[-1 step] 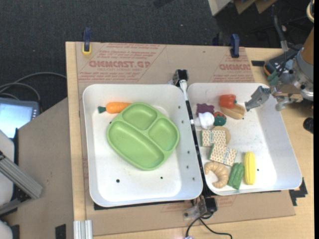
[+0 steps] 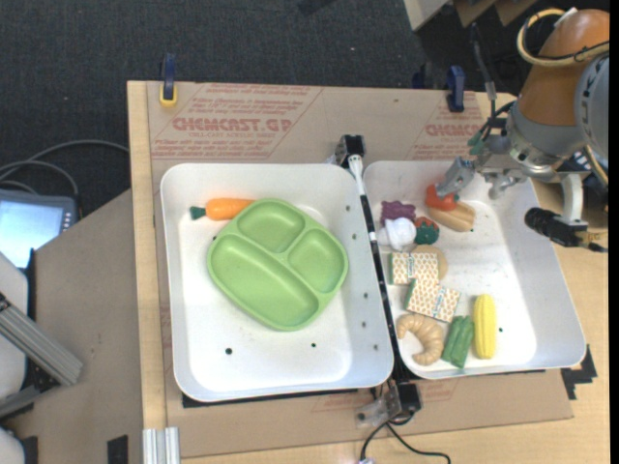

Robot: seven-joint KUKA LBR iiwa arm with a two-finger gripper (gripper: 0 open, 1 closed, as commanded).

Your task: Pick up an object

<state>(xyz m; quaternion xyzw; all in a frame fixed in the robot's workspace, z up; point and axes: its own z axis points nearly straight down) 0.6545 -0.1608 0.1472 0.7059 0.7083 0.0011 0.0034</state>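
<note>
Arm (image 2: 566, 75): reaches in at the upper right of the frame.
Gripper (image 2: 455, 184): low over the top of the right bin (image 2: 542, 288), just above a red toy (image 2: 441, 199); whether it is clenched or released cannot be told.
Nearby: a bread roll (image 2: 456, 217) touching the red toy.
Lower right bin: crackers (image 2: 424, 283), croissant (image 2: 422, 334), corn cob (image 2: 485, 325).
Left bin (image 2: 193, 327): green divided plate (image 2: 279, 262), carrot (image 2: 222, 209) at its upper left.

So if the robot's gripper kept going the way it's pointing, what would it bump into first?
Probably the red toy food. The gripper points down and left, right at it, in the right bin. It may already be touching; depth is hard to judge from above.
</note>
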